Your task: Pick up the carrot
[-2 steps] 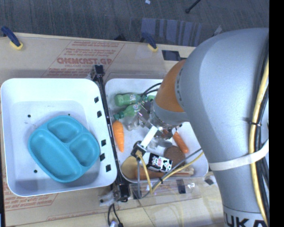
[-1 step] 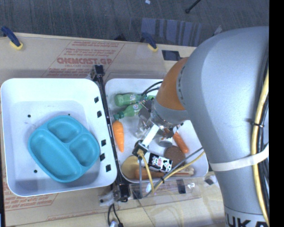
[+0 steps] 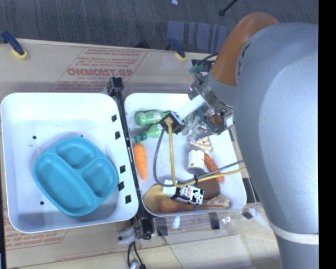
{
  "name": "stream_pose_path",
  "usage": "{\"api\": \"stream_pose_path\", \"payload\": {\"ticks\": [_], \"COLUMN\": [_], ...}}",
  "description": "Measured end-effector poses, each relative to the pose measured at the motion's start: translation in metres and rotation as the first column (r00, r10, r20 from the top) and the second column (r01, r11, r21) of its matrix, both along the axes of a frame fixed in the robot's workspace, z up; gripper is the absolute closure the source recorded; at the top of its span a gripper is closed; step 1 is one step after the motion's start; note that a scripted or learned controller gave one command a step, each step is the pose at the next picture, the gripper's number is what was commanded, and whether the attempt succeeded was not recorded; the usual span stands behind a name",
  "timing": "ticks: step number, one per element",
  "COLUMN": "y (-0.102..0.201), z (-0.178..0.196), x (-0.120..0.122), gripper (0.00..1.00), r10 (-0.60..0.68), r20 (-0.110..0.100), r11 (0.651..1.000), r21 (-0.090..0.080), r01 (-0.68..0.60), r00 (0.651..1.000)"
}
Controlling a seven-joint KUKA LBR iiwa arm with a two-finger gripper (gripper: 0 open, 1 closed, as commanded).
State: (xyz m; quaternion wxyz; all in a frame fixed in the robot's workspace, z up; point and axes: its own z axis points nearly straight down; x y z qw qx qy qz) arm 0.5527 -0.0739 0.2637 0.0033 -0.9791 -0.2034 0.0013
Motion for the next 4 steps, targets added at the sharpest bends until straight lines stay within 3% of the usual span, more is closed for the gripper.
{"api": "stream_pose_path", "payload": {"ticks": [1, 2, 3, 4], "y": [0.000, -0.020, 0.044, 0.086], "z": [-0.002, -0.173, -0.072, -0.073], "x": [-0.001, -0.015, -0.031, -0.078], "gripper": [0.00, 0.00, 0.00, 0.00], "r10": [0.001, 0.084, -0.191, -0.188], "r20": [-0.005, -0.004, -0.006, -0.011], "r11": [1.000, 0.996, 0.982, 0.982], "r21": [0.001, 0.000, -0.002, -0.004], "r01": [-0.001, -0.084, 0.191, 0.187], "r00": [1.000, 0.996, 0.982, 0.982]}}
